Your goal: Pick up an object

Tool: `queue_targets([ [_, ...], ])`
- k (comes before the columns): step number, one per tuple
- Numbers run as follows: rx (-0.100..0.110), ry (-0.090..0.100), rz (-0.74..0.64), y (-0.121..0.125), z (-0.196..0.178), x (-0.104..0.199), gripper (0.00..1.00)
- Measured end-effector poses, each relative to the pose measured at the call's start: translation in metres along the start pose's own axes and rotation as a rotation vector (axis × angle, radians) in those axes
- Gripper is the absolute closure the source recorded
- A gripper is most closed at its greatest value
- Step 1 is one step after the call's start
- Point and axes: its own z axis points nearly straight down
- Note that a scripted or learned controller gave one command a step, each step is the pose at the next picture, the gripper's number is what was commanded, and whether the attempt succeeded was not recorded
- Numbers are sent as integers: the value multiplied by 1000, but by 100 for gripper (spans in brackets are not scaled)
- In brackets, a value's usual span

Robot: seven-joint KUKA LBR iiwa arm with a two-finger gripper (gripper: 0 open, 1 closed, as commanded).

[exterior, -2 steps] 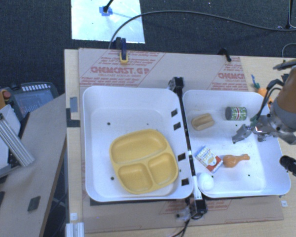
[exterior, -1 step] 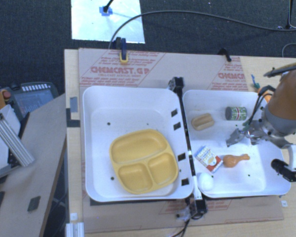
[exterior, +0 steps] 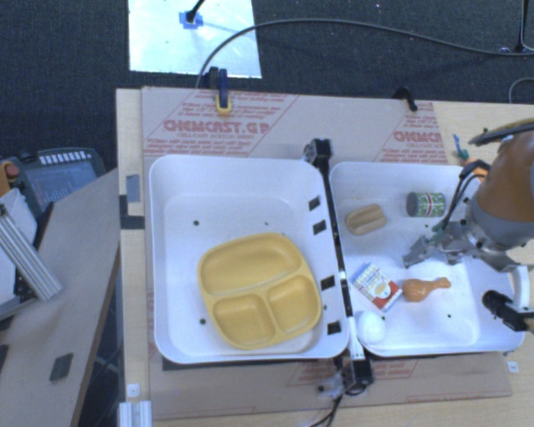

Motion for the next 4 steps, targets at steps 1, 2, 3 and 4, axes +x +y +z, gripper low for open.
queue_targets([
  [1, -4, -1, 1, 1, -12, -1, 100],
  [2, -5, -1, -3, 6, -56, 4, 100],
  [3, -6, -2, -4, 9, -120, 5, 100],
  [4, -6, -2, -4, 11, -160, 5, 100],
])
